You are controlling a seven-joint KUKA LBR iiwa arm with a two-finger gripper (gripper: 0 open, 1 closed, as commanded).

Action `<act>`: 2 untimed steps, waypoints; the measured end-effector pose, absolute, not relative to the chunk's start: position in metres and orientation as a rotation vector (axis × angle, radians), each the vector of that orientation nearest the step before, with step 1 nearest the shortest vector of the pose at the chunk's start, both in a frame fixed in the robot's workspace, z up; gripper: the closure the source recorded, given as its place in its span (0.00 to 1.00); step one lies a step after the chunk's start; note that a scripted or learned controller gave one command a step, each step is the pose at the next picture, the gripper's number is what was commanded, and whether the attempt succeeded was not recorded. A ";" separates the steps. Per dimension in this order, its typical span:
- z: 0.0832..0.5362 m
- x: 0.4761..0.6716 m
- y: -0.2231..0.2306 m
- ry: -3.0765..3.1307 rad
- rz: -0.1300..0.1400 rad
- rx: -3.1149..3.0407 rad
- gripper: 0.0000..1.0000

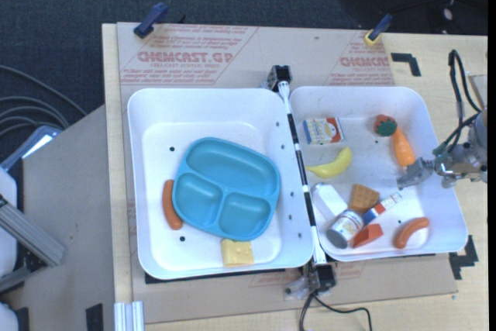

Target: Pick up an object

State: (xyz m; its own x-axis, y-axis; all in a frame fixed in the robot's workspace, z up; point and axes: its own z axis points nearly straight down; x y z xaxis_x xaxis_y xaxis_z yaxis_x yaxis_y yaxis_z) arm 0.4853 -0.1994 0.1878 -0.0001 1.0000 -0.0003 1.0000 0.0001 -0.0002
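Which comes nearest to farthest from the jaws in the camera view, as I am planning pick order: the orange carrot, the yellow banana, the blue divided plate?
1. Orange carrot, right bin, just left of the gripper.
2. Yellow banana, right bin's left side.
3. Blue divided plate, left bin.

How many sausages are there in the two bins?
2. One sausage lies in the left bin, touching the left edge of the blue tray. The other sausage lies near the front right corner of the right bin.

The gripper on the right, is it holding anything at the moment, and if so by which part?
Nothing is held. The gripper hangs over the right bin, just below the carrot, with nothing between its tips.
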 end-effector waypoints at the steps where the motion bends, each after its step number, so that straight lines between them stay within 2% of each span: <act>1: 0.085 0.527 -0.160 2.224 0.000 2.221 0.00; 2: 0.085 0.588 -0.094 2.223 0.001 2.221 0.00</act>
State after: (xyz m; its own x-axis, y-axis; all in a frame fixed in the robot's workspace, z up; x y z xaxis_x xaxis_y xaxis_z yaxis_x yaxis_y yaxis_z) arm 0.5880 -0.0935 0.0846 -0.0009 1.0000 0.0010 1.0000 0.0009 -0.0001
